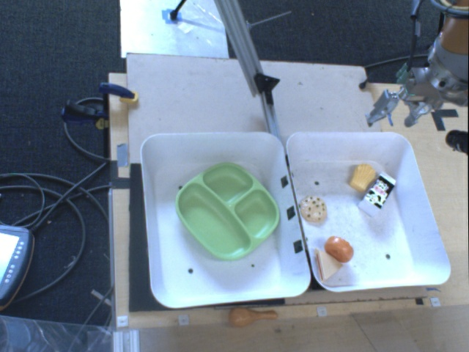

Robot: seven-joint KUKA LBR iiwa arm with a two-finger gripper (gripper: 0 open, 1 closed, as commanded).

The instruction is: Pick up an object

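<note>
things to pick: five small things lie in the right bin (421,189), all on its floor.
cracker: a tan square cracker (362,177) sits near the back of the right bin, just beside the carton.
carton: a small white carton (377,193) with black and green marks lies tilted, to the right of the cracker.
cookie: a round cookie (314,209) with dark dots lies near the bin's left wall.
orange thing: a round orange thing (338,248) sits near the front, touching the wedge.
wedge: a pale pink wedge (323,265) lies by the front left corner.
gripper: the gripper (400,108) hangs above the back rim of the right bin, well apart from all the things. its two fingers are spread apart and nothing is between them.
arm: the grey arm (448,46) comes in from the top right.
left bin: the left bin (157,218) has a green plate (228,210) with three parts in it.
bench: a brown pear-shaped thing (251,315) lies on the bench in front of the bins.
pole: a grey pole (242,39) slants down to where the bins meet.
floor: cables (51,196) lie on the dark floor at the left.
</note>
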